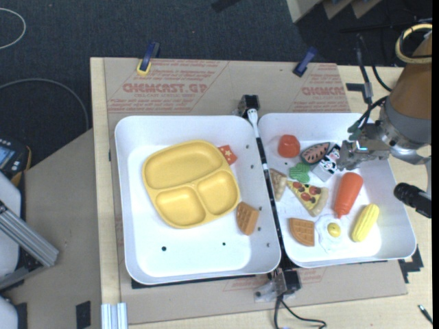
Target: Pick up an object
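My gripper (348,155) hangs low over the right bin (401,245), near its upper right part. It is just above the orange carrot (348,192) and right beside a small black and white toy (330,162). Nothing shows as held. To its left lie a watermelon slice (315,152), a red tomato (289,145), a green piece (299,172) and a pizza slice (307,194). Toward the front of this bin are a yellow corn cob (364,223), a fried egg (332,230) and a waffle (301,231).
The left bin (130,245) holds a yellow divided plate (190,182), a small red piece (228,155) and a brown bread piece (247,218). A wedge-shaped sandwich slice (276,182) lies by the divider between the bins. The arm's grey body (411,115) stands over the right edge.
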`<state>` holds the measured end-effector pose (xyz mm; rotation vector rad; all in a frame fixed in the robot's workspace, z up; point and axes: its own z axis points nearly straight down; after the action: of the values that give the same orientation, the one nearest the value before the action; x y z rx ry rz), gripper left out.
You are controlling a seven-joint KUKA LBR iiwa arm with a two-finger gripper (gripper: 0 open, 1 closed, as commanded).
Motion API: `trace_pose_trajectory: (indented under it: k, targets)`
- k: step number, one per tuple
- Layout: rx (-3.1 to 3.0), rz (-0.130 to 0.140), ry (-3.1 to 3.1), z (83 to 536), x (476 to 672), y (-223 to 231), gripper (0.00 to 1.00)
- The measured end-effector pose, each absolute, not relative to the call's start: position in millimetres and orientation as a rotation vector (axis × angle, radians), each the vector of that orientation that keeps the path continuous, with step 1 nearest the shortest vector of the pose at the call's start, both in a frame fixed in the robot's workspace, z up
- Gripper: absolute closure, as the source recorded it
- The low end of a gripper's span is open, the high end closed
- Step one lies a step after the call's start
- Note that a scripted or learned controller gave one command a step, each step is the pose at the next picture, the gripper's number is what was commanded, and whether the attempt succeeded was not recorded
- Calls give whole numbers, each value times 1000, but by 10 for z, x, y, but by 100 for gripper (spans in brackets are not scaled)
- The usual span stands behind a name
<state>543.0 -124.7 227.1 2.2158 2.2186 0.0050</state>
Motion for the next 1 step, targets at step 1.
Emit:
trace_pose_trajectory:
  k: [1]
  targets:
    - [2214,5,2225,2204,5883,-935,100]
